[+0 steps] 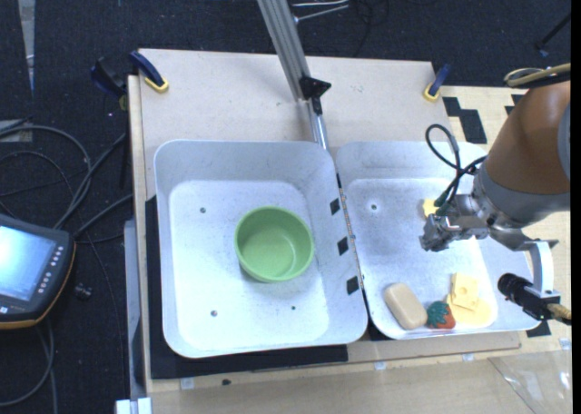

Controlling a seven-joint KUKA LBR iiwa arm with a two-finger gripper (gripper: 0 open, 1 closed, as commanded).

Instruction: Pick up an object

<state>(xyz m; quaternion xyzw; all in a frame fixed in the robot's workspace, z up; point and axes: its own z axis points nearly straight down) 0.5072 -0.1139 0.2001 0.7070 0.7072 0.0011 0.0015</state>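
Here, hand [434,238] above right bin [381,162], no legible writing

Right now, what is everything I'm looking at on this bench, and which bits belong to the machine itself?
White bins: two, shallow, side by side on the bench.
Bowl: one, green, middle of the left bin.
Oval lump: one, tan, near the front of the right bin.
Small toy: one, red and green, just right of the tan lump.
Holed wedge: one, yellow, like cheese, front right of the right bin.
Clamps: two, blue and yellow, at the board's back corners.
Screen pendant: one, grey, lit, far left off the bench.
Arm: one, grey and orange, reaching in from the right.
Hand: one, dark, over the right bin.
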